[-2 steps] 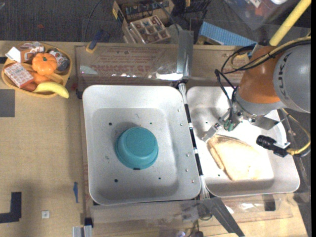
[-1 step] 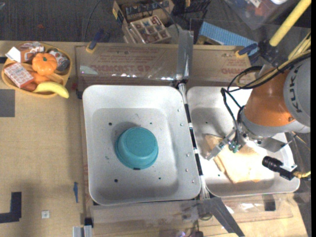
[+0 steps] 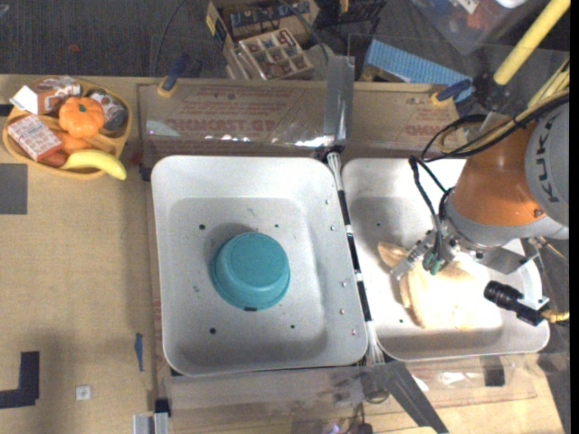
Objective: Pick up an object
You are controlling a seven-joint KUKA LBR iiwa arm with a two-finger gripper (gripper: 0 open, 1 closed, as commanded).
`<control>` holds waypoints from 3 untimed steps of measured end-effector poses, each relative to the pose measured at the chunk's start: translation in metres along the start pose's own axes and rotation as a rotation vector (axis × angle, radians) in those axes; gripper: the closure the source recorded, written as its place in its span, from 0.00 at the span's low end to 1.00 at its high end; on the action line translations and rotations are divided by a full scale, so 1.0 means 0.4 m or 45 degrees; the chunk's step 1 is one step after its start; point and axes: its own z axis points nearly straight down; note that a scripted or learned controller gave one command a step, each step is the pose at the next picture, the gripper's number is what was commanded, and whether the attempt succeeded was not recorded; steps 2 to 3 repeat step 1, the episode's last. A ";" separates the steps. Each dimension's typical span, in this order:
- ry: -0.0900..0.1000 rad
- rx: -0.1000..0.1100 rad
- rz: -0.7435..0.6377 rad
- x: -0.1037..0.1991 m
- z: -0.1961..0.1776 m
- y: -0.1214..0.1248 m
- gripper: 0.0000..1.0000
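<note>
- The arm [image 3: 507, 188] reaches in from the right, and its gripper [image 3: 432, 259] hangs low inside the right bin [image 3: 380, 197], over that bin's middle.
- From here I cannot tell how the jaws stand; the wrist and cables blur them.
- Pale tan pieces [image 3: 425, 297] lie on the right bin's floor, directly beneath and just near of the gripper; they look flat and bread-like, though their edges are soft.
- A teal bowl [image 3: 252, 270] sits upside down in the middle of the left bin [image 3: 181, 197], well apart from the arm.
- A fruit basket [image 3: 63, 129] rests at the far left of the bench.
- To my eye the tan pieces are the target: flat things slip, so the descent should be straight, pinching across a narrow edge, followed by a slow lift.
</note>
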 end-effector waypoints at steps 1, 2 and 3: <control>0.005 0.014 0.285 -0.006 -0.210 0.200 1.00; 0.005 0.014 0.285 -0.006 -0.210 0.200 1.00; 0.005 0.014 0.285 -0.006 -0.210 0.200 1.00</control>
